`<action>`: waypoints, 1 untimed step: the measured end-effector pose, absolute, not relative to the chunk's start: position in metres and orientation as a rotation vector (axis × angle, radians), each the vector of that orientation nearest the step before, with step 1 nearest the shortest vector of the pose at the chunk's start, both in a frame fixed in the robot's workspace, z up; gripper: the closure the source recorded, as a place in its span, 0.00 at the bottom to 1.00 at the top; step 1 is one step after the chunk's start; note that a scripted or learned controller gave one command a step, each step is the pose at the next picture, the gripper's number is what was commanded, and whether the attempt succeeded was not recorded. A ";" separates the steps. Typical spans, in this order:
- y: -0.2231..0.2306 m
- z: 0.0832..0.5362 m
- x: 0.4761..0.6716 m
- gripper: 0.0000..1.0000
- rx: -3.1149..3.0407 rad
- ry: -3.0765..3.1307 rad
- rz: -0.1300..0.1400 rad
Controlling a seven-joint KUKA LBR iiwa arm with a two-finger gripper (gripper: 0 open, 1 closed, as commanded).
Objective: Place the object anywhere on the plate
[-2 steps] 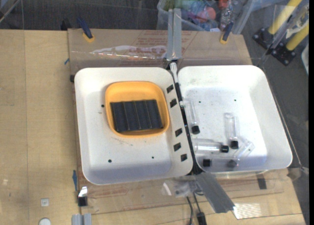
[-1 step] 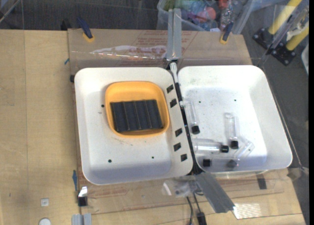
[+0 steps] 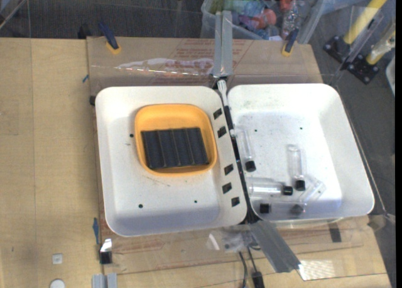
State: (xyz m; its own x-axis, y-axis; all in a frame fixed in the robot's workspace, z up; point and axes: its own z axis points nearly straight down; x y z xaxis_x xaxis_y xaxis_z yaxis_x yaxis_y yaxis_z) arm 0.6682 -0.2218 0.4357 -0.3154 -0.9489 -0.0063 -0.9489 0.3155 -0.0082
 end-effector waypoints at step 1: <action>-0.222 0.436 0.668 1.00 -2.060 2.359 -0.005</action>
